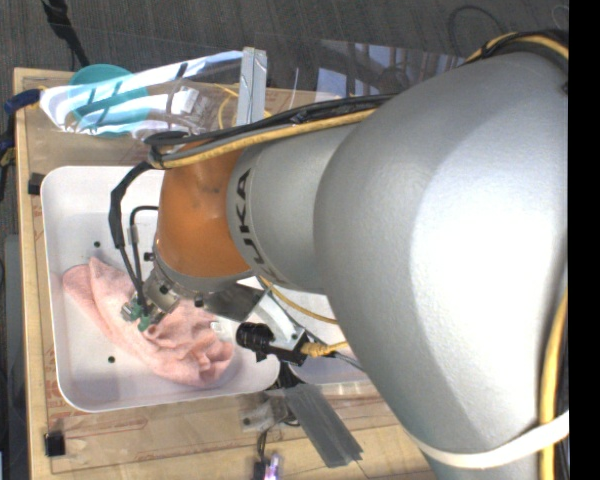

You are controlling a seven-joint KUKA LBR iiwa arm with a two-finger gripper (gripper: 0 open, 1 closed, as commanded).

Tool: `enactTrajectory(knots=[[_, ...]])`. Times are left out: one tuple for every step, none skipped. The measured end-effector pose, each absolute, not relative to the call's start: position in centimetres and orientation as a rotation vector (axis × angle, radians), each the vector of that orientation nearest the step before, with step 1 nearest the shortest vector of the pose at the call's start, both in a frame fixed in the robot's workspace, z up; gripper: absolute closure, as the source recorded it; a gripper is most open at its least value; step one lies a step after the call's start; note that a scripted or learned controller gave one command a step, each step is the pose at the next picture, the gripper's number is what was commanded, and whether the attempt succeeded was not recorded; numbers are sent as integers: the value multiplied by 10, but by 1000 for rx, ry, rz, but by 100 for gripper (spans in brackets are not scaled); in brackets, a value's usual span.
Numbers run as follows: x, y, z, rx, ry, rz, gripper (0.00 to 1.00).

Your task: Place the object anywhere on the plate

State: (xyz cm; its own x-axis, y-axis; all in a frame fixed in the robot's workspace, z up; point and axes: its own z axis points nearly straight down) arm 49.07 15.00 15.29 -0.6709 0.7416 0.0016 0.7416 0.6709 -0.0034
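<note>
A crumpled pink cloth (130, 320) lies across the lower part of the left white bin (70, 208), running from its left wall toward its lower right corner. My gripper (140, 313) hangs low over the middle of the cloth, right at its surface. The grey arm with its orange band (195, 223) reaches in from the right and covers the right bin and much of the bench.
A teal object (100, 76) under clear plastic wrap (170, 93) sits on the wooden bench beyond the left bin's far wall. The bin's upper left floor is bare white. The bench edge runs close along the left.
</note>
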Motion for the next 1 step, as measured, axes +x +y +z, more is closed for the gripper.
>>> enactTrajectory(knots=[[528,87,192,-1322,-2848,1,100]])
